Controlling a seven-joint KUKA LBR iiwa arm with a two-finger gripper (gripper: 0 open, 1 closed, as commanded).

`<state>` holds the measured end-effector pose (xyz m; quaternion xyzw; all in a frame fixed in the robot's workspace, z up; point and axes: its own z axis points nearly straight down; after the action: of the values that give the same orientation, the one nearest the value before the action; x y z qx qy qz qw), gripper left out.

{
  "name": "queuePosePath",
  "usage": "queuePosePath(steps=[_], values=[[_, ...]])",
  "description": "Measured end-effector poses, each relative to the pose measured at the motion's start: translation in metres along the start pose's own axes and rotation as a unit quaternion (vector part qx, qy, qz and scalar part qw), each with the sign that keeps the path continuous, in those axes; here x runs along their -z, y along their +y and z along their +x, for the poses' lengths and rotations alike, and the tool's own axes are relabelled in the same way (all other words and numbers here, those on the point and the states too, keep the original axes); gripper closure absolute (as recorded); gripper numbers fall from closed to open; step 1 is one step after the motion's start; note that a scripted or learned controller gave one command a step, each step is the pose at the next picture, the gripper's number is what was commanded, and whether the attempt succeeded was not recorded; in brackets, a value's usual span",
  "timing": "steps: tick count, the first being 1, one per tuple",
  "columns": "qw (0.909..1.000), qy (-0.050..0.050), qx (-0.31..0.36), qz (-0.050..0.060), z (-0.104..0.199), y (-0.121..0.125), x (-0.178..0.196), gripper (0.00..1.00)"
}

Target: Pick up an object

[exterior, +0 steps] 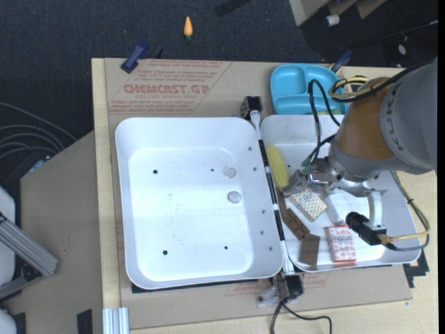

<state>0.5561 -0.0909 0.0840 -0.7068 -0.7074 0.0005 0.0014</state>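
- You had the gripper (311, 180) low in the right bin (400, 252), above the checkered packet (308, 204); its grip state could not be told.
- Crowding risked a miss: yellow object (278, 167) and brown blocks (295, 223) lay just beside.

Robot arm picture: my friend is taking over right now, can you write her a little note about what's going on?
Pincer: low inside the right bin, right above the dotted white packet. I cannot tell whether it is open or shut, and nothing shows as held.
Things to pick, all lying in the right bin: a yellow piece by the left wall, the dotted packet, two brown bars, a red and white packet.
Left bin: two small round grey marks on its floor.
Done: the arm has reached into the bin.
Left: grab one thing and lift it out.
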Motion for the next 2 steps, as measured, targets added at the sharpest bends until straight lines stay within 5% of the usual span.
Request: queuePosePath(steps=[1,2], values=[[1.0000,0.000,-0.001,-0.001,-0.001,0.000,0.010,1.00],[1.0000,0.000,0.000,-0.002,0.057,0.050,0.126,1.00]])
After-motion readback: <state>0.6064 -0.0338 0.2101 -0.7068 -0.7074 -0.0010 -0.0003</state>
